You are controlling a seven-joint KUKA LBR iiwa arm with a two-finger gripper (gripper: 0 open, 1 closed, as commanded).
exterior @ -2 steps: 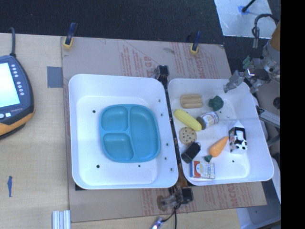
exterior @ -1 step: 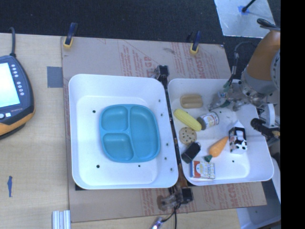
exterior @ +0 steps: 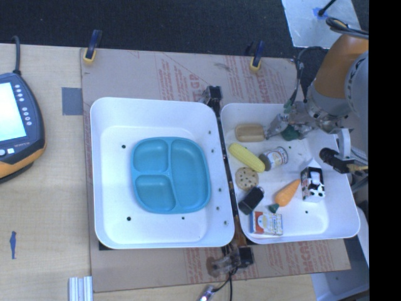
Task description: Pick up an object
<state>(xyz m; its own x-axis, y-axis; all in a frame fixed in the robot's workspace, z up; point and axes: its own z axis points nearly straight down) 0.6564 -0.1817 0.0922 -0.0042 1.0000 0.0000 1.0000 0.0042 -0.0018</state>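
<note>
Nearest the camera, at the front of the right bin (exterior: 341,227), lies one small carton (exterior: 267,223), well in front of the gripper (exterior: 287,128). Just behind it come one black block (exterior: 250,199) and one carrot (exterior: 287,192), with one round cookie (exterior: 246,178) a little beyond the block and one black-and-white cow figure (exterior: 312,184) off to the carrot's side. Farther back, one ear of corn (exterior: 246,157) lies at a slant, touching or nearly touching one small jar (exterior: 274,158) on its side; both sit just in front of the gripper. One tan bread-like piece (exterior: 249,132) lies at the gripper's own depth, just beside it toward the other bin. That makes eight loose objects in this bin, none of them lifted.

One blue divided plate (exterior: 170,174), with three compartments, rests in the left bin (exterior: 103,168), well apart from the gripper. Two bins stand side by side.

At the right bin's far end the gripper hangs low; whether its fingers are spread or closed cannot be told, and nothing is seen between them. One pendant (exterior: 15,127) lies far off on the bench. Two clamps (exterior: 91,46) grip the board's far edge.
</note>
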